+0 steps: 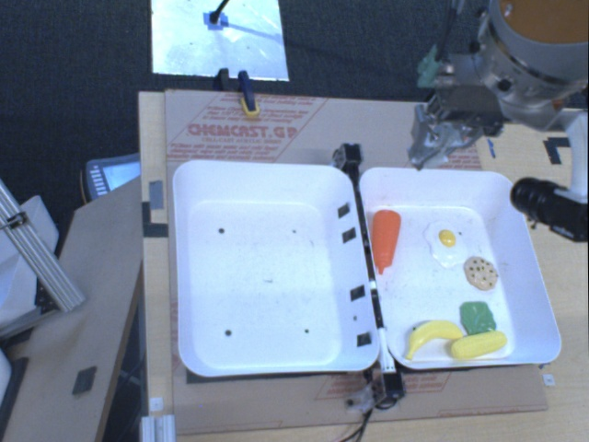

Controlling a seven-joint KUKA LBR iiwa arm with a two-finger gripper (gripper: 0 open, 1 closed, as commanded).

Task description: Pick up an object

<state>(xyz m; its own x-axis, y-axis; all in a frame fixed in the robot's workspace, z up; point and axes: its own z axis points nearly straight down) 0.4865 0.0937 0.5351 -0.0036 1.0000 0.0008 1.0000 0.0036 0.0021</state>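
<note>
This is a robotics lab: two white bins [267, 178] clamped on a worktop [156, 155] lined with printed board (marked CHEMCAST GP), aluminium framing [37, 251], loose cables, dark carpet.

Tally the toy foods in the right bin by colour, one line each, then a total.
Orange: 1, carrot
Yellow: 2, banana and yellow piece
White with yellow yolk: 1, fried egg
Tan: 1, cookie
Green: 1, green piece
Total: 6

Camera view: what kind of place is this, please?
Probably a robot lab test bench, not a kitchen. Two white bins sit clamped on a board, the food is toys such as a carrot and a banana, and the arm's gripper hangs above.
</note>
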